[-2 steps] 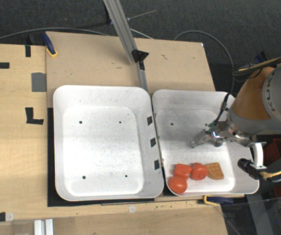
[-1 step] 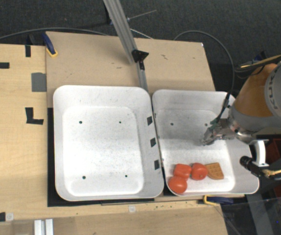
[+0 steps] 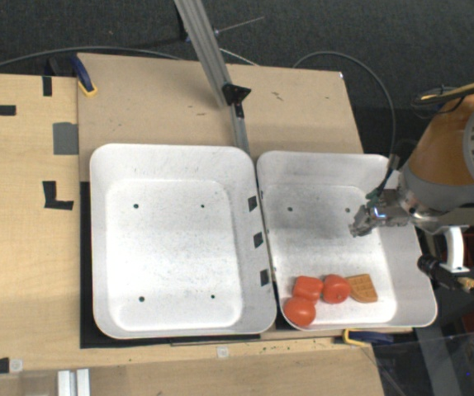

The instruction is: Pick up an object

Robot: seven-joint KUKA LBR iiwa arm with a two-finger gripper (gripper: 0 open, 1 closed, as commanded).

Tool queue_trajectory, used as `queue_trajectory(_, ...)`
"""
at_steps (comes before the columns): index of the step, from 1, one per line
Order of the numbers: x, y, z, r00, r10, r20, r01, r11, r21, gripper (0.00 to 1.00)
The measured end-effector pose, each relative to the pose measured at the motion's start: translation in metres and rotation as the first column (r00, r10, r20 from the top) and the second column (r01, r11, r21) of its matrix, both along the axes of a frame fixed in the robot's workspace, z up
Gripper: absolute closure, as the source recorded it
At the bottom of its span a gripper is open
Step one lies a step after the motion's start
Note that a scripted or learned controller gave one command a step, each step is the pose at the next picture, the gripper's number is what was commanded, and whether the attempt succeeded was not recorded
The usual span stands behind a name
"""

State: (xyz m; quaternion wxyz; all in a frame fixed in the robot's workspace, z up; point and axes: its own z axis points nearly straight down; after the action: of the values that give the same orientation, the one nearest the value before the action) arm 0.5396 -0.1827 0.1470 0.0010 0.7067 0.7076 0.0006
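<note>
Claw (image 3: 362, 223) state I cannot tell, so I'd lower squarely over one tomato (image 3: 335, 289) in the right bin (image 3: 319, 180).

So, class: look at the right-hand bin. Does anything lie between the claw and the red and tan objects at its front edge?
Nothing visible does. The claw sits over bare floor of the right bin, and the three red pieces and tan piece lie nearer the front rim, with open floor between.
</note>
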Motion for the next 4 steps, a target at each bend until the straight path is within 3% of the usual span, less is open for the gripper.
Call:
queue_trajectory(1,-0.002,-0.002,0.063,1.0,0.0,0.003,0.0,1.0,-0.002,1.0)
queue_trajectory(2,-0.002,-0.001,0.06,1.0,-0.001,-0.003,0.001,1.0,0.0,1.0)
queue_trajectory(4,0.032,0.104,0.067,1.0,0.006,-0.002,-0.006,1.0,0.002,1.0)
